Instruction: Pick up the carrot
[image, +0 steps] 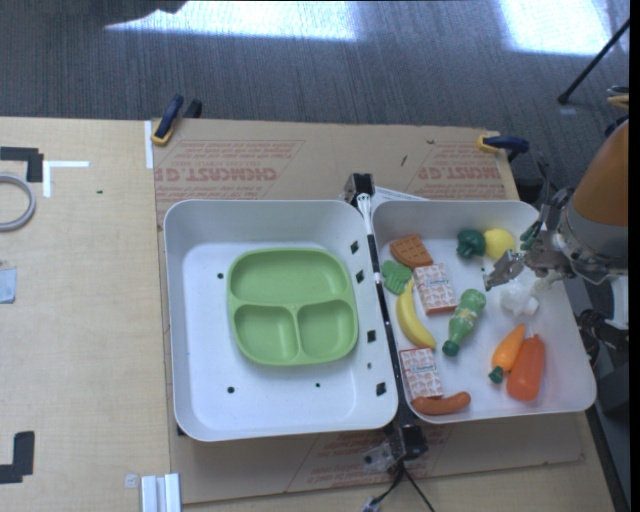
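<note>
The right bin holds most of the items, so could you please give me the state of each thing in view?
Carrot: lying flat in the right bin, against the red bottle, not held.
Green bottle: lying on its side.
Banana: lying flat, untouched.
Sausage: lying by the near wall.
Green tray: upright in the left bin.
Gripper: above the right bin, away from the carrot.

The carrot (508, 350) lies hemmed against an orange-red bottle (527, 368) near the right bin's (560, 400) front right corner, with bare floor open toward the green bottle (464, 319).
</note>
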